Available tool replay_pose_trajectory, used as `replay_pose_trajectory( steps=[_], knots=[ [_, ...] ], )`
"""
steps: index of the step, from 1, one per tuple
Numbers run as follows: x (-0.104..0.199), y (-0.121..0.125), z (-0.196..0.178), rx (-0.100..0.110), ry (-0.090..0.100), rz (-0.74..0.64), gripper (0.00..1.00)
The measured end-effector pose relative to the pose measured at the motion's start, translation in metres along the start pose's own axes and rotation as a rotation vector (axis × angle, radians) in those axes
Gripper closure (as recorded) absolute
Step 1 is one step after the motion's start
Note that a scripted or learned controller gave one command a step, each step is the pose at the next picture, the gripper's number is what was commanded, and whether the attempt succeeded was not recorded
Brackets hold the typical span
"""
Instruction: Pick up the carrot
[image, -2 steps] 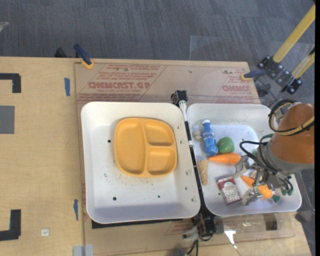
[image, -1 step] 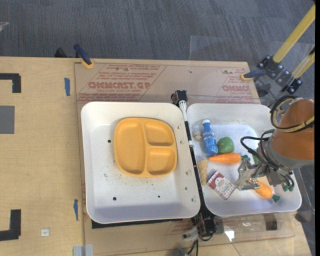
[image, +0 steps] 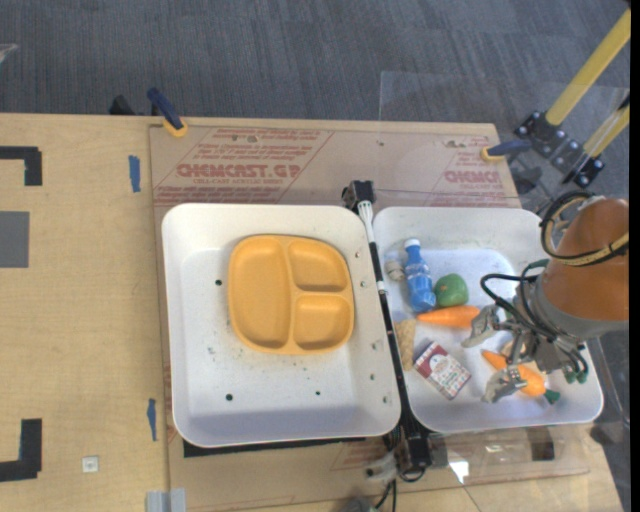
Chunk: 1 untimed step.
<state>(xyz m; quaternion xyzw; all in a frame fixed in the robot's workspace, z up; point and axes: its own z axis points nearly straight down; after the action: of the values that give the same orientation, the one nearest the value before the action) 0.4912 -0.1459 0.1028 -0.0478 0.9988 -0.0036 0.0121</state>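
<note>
An orange carrot (image: 531, 381) with green leaves (image: 552, 396) lies slantwise at the front right of the right bin (image: 575, 415). My gripper (image: 497, 354) hangs low over its pointed end. The gripper is open, one metal finger (image: 487, 323) behind the carrot and the other (image: 504, 386) in front. The orange tip shows between them, and part of the carrot is hidden by the wrist. A second orange, carrot-like piece (image: 450, 317) lies just left of the gripper, apart from it.
The right bin also holds a blue bottle (image: 419, 284), a green round thing (image: 452, 290) and a small red and white box (image: 442, 368). In the left bin (image: 200, 400) sits a yellow divided plate (image: 291, 293). The bins' shared rim runs between them.
</note>
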Motion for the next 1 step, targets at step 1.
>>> replay_pose_trajectory(
  steps=[1],
  knots=[
    [0.0026, 0.0193, 0.0114, 0.0, 0.009, -0.091, 0.0]
  ],
)
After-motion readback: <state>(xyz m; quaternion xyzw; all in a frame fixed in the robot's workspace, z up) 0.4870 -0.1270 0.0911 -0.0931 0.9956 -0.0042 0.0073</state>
